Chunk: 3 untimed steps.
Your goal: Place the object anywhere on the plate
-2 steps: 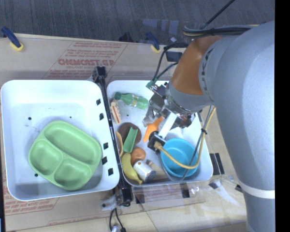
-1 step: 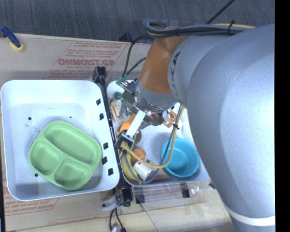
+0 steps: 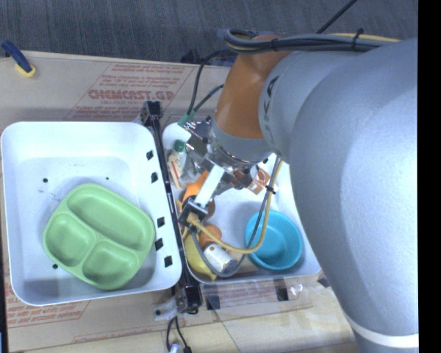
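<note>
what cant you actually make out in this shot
- Gripper, camera view: low in the right bin among clutter; too small and crowded to read what it touches.
- Items under it: overlapped by cable and each other, not identifiable.
- Right bin's far side: covered by the arm.
- Blue bowl: its right edge hidden by the arm.
- Green plate: fully visible.

Blue bowl (image 3: 274, 243) in right bin (image 3: 303, 265); cardboard (image 3: 125, 87) beneath.
</note>
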Available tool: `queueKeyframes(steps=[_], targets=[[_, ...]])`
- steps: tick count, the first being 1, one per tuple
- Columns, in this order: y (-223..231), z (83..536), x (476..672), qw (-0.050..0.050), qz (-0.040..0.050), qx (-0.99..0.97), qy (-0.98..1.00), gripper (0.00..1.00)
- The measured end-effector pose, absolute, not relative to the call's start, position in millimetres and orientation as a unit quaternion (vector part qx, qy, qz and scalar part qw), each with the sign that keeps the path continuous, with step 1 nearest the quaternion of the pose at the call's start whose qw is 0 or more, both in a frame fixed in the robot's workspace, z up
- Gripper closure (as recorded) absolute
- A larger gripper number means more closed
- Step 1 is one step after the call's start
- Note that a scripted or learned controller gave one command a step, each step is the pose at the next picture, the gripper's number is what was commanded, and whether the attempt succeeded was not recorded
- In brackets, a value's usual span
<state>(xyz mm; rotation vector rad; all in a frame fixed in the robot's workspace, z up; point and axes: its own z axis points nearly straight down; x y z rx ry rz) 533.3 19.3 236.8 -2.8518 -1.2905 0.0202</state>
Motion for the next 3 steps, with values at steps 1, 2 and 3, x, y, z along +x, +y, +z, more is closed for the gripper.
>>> queueKeyframes(steps=[1, 2, 3], targets=[[20.2, 245.7, 533.3, 0.008, 0.0098, -0.909, -0.418, 1.0], [58.7, 201.3, 544.3, 0.004, 0.008, -0.948, -0.319, 1.0], [58.6, 201.8, 544.5, 0.004, 0.0075, -0.948, -0.319, 0.0]])
